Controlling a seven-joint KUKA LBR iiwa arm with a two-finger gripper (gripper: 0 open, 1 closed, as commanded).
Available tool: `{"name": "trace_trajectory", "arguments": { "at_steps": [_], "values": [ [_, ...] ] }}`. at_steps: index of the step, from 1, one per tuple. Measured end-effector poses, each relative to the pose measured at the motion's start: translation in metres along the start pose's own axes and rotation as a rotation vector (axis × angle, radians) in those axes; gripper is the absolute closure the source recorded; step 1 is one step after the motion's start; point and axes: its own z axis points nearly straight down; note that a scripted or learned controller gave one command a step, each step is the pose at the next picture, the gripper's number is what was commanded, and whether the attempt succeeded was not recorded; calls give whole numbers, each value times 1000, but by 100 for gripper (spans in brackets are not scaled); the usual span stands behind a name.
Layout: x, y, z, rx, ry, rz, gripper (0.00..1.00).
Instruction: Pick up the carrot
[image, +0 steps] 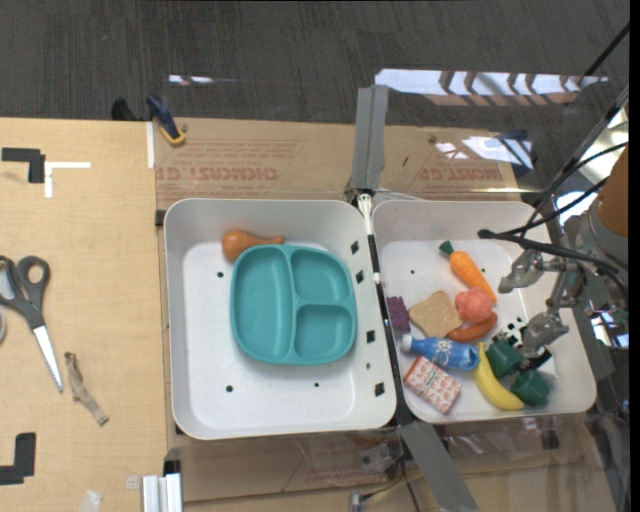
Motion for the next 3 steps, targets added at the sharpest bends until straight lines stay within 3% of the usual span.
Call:
{"name": "trace_trajectory", "arguments": {
  "at_steps": [1, 2, 3],
  "values": [
    [-80, 9, 93, 0, -1, 126, 0],
    [-122, -19, 152, 1, -25, 190, 0],
    [-124, -18, 142, 2, -30, 186, 100]
  ]
}}
